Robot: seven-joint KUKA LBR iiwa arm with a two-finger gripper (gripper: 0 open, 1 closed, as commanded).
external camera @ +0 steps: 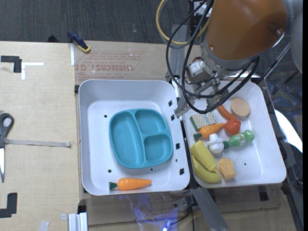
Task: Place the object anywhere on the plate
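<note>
One toy carrot [131, 183] lay lower centre, below the blue plate [141, 137].
Gripper [182, 107] sat mid-frame over the bin divider; finger state: couldn't tell.

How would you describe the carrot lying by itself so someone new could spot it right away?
Find the left white bin, the one holding the blue divided plate. Below the plate, along the bin's near wall, lies an orange carrot with a green stub. It lies alone on the bin floor; the other toy foods crowd the right bin.
</note>
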